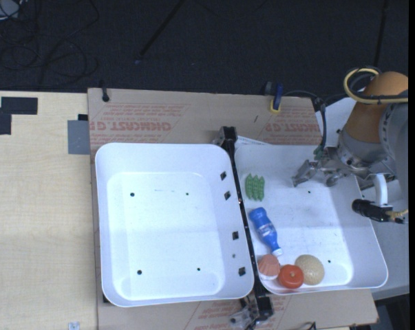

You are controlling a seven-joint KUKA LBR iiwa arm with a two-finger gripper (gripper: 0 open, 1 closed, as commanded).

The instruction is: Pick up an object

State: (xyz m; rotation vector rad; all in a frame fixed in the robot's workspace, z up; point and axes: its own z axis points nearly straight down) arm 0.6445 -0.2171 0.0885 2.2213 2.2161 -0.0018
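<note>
The right bin (358,246) holds several small objects. A green ridged piece (254,186) lies near its left wall. Below it a blue bottle (263,229) lies tilted, its white cap pointing to the front. In the front corner sit a pink round item (268,266), a red tomato-like ball (290,276) and a beige ball (310,269), close together. My gripper (316,177) hovers over the bin's back right area, open, with nothing between its fingers. It is well to the right of the green piece and apart from every object.
The left bin (104,184) sits beside the right one, with a black clamp strip (238,212) along their shared edge. The grey arm with its orange band (372,108) reaches in from the right. A yellow-and-blue clip (276,98) stands on the cardboard behind the bins.
</note>
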